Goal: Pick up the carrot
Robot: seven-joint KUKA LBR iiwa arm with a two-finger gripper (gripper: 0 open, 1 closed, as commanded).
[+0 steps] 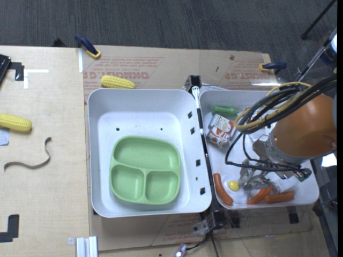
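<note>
The carrot [280,197] is a slim orange piece lying near the front wall of the right bin [308,199]. A second, shorter orange piece [258,195] lies just to its left. My gripper [256,183] hangs low over that bin, right above the shorter orange piece and a little left of the carrot. The grey wrist, the orange band [311,127] and the cables hide much of the bin's right half. Nothing is seen lifted off the bin floor.
In the right bin lie a red sausage [222,190], a small yellow piece [233,185], a snack packet [221,130] and a green item [225,111]. The left bin [102,143] holds a green divided plate [144,170]. Two corn cobs [118,82] [15,123] lie on the bench.
</note>
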